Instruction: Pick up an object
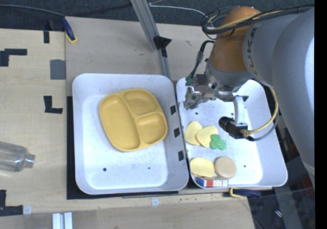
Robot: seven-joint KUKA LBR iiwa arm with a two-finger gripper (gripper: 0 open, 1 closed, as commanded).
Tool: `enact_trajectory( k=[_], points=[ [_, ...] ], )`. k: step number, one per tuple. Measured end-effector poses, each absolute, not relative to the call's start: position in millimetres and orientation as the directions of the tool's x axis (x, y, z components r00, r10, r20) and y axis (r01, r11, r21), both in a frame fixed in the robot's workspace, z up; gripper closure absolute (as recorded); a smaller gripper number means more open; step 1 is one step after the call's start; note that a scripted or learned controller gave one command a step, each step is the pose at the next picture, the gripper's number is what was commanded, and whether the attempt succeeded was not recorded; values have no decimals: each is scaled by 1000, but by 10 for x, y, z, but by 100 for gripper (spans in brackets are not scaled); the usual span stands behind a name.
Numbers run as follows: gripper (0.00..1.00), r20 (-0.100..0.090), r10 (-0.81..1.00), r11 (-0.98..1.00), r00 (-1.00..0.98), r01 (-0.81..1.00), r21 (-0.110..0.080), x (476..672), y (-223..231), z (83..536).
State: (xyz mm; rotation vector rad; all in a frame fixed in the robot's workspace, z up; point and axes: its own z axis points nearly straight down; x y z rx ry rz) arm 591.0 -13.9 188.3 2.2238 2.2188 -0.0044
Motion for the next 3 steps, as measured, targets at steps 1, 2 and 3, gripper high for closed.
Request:
enact_trajectory(
  k=[1, 2, 3],
  points=[
    [100, -1, 1000, 1, -1, 1000, -5, 5605, 46, 1882],
    [100, 1, 1000, 3, -3, 1000, 4, 5529, 156, 2542],
    [100, -1, 1000, 2, -2, 1000, -9, 5502, 253, 1842]
  ],
)
